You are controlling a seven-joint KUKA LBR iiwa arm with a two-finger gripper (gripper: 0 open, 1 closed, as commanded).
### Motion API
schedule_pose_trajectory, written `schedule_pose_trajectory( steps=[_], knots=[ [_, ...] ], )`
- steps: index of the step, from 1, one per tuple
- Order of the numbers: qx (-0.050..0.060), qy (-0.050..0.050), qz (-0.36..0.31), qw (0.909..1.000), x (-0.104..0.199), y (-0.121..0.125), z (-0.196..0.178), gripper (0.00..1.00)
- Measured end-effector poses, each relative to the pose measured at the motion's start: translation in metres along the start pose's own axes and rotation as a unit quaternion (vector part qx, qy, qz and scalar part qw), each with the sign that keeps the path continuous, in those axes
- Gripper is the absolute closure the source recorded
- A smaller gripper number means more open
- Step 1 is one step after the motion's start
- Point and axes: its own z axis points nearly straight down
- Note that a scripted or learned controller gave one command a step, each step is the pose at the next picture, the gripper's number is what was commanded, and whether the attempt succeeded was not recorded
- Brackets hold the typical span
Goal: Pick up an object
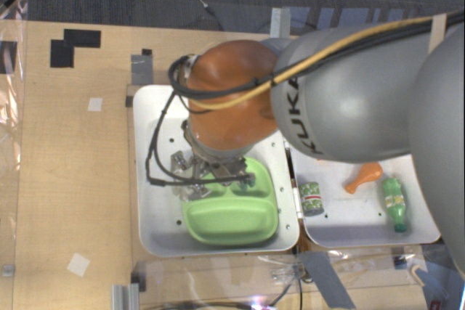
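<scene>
Two white bins are sitting side by side; the grey arm (363, 91) is reaching over the left bin (149, 178), its gripper (207, 178) hanging just above a green lidded container (232, 218) lying there. Whether it is gripping anything cannot be told. Lying in the right bin (349, 218) are a green bottle (394, 203), an orange piece (362, 176) and a small can (311, 198)
</scene>
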Motion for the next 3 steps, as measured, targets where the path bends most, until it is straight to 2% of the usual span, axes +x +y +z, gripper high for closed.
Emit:
schedule_pose_trajectory(
  steps=[1,2,3],
  knots=[
    [0.000,-0.001,0.141,0.9901,-0.010,-0.007,-0.005,1.00],
    [0.000,0.001,0.238,0.9713,0.003,0.002,-0.009,1.00],
    [0.000,-0.001,-0.085,0.9964,0.003,0.002,-0.039,1.00]
  ],
)
